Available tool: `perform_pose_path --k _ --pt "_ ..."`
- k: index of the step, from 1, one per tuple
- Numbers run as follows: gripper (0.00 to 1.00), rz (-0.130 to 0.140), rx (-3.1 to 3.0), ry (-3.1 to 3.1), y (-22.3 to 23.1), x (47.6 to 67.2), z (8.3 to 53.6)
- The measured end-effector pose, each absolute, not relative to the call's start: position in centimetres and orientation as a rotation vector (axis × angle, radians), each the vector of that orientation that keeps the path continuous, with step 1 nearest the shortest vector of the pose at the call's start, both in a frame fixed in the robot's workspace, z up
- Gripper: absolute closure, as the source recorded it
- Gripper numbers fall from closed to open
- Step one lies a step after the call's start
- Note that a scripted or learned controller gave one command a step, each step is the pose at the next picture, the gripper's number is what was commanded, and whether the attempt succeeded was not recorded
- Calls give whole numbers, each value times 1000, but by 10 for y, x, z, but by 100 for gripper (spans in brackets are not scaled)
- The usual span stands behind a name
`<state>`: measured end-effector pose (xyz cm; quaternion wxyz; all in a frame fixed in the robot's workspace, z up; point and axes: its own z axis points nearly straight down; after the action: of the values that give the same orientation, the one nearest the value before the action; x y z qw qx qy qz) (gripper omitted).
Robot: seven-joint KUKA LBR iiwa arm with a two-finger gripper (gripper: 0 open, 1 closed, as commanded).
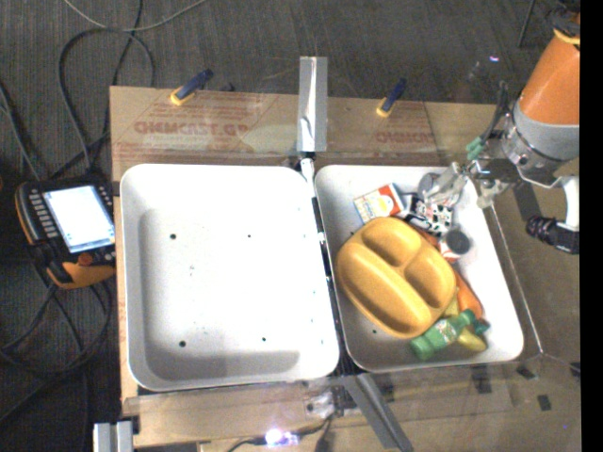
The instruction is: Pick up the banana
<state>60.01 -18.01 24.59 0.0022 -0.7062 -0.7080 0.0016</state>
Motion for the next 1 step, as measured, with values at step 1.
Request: perform_pose_path --k 1 --pt "0 4 -2272 -2162 -149 602 129"
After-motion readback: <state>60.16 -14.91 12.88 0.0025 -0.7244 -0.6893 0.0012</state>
